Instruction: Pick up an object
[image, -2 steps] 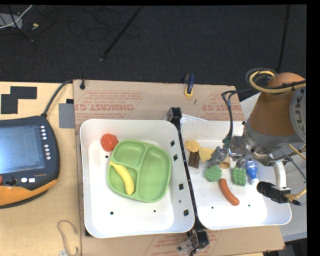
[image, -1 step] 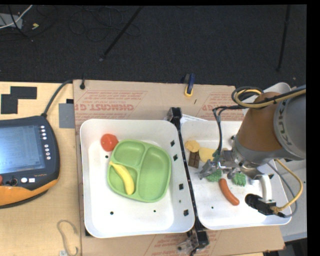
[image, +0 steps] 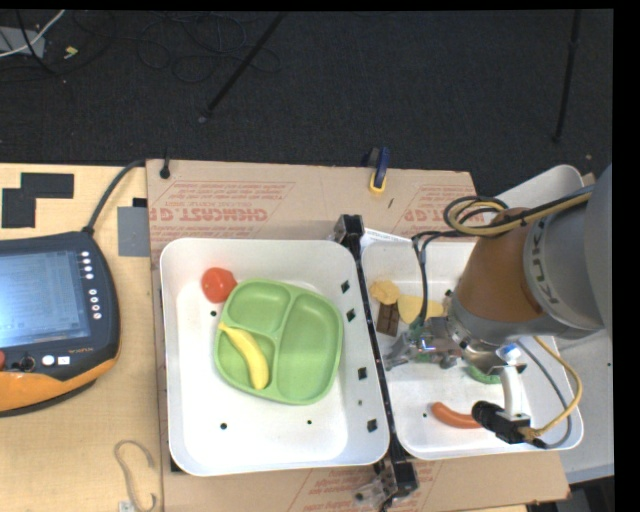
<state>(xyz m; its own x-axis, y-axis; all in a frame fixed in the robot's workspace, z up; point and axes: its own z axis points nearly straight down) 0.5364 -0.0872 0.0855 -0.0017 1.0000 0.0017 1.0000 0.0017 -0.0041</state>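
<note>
Orange carrot-like piece (image: 455, 416) lying flat, right bin (image: 420, 445) near front.

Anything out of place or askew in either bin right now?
Nothing stands out. The banana lies in the green plate, the red ball beside it; the gripper hangs low over the right bin.

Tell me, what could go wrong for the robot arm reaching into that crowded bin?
The gripper hangs low among small items in the right white bin; it might bump the brown block or yellow pieces aside. The loose yellow cable may snag the orange carrot-shaped toy.
</note>
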